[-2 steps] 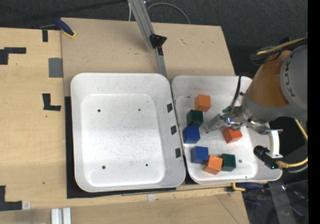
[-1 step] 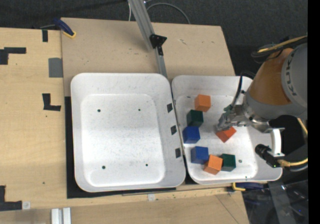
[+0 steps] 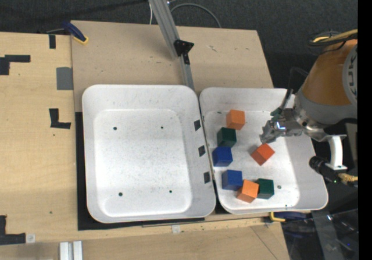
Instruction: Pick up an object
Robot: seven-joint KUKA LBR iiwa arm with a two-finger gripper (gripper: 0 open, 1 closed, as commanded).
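Note:
The right bin [image 3: 302, 195] holds several small blocks. An orange block [image 3: 235, 118] lies at the top, with a dark green block [image 3: 227, 136] and a blue block [image 3: 222, 155] below it. A red-orange block [image 3: 263, 153] lies mid-right. Near the front sit a blue block [image 3: 232, 179], an orange block [image 3: 249, 190] and a dark green block [image 3: 265, 188]. My gripper [image 3: 272, 132] hangs over the right bin, just above and right of the red-orange block, with nothing seen in it.
The left bin [image 3: 142, 154] stands beside the right one. A slanted metal post [image 3: 165, 14] rises behind the bins. The arm's orange band [image 3: 328, 87] is at the right edge. Black clips sit along the rim between the bins.

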